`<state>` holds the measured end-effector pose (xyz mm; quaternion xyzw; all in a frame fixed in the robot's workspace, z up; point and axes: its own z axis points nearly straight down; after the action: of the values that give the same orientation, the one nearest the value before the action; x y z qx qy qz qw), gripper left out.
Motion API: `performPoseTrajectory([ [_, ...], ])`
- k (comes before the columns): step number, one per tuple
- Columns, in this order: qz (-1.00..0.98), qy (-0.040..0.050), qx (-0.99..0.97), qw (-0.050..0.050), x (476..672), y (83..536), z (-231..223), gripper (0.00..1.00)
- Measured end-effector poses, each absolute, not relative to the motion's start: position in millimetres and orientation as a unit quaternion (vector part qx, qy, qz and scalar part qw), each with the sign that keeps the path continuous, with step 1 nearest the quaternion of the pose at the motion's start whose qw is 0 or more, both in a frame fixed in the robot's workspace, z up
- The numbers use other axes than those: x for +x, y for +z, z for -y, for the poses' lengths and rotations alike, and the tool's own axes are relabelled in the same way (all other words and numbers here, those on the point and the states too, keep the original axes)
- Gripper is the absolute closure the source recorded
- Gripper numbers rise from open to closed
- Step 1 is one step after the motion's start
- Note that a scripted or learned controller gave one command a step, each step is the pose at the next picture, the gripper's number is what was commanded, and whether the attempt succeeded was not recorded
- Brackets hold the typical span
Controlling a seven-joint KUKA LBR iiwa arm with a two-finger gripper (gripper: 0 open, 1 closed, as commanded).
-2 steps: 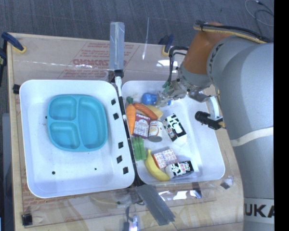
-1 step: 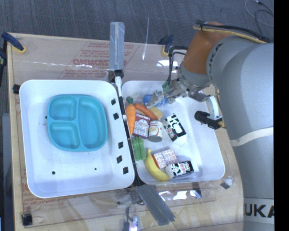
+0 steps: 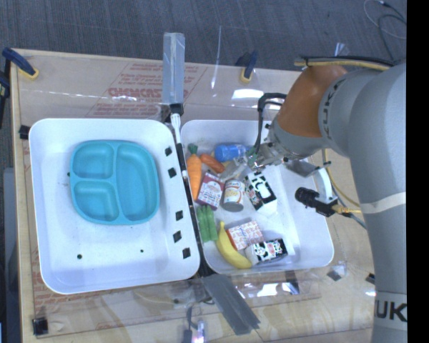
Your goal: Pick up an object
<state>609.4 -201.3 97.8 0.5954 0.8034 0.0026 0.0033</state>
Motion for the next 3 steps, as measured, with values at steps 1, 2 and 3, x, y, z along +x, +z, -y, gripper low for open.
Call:
performPoseTrajectory([
  [1, -0.802, -0.0108, 0.597, -0.013, 648.3, 87, 167, 0.00],
  [2, -0.804, -0.0099, 0.594, -0.012, 649.7, 96, 166, 1.00],
  [3, -0.817, -0.0027, 0.576, -0.006, 649.4, 90, 181, 1.00],
])
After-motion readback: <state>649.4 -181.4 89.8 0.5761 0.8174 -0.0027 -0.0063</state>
